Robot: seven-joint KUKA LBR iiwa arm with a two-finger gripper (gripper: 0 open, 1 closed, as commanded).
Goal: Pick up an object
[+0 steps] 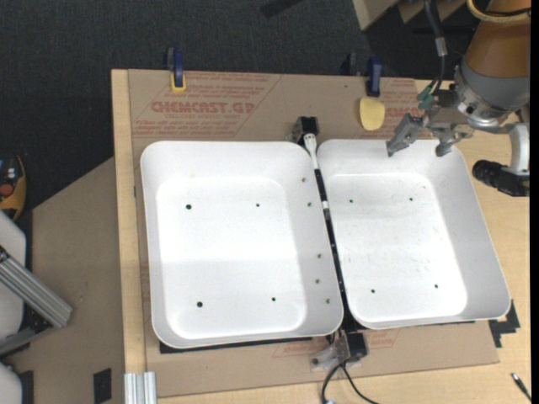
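Note:
My gripper (421,144) hangs over the far edge of the right bin (472,225), below the grey wrist with its orange band. Its two dark fingers (399,142) are spread apart, open, with nothing between them. A small pale yellow object (371,113) lies on the brown board just beyond the right bin's far left corner, to the left of the gripper and apart from it. The white floor of the right bin shows just small dark dots and specks.
The left bin (160,225) sits beside the right one, with a black strip (324,217) between them. Blue clamps (176,64) (374,76) hold the board's far edge. A black part (497,175) juts in at the right, by the right bin's rim.

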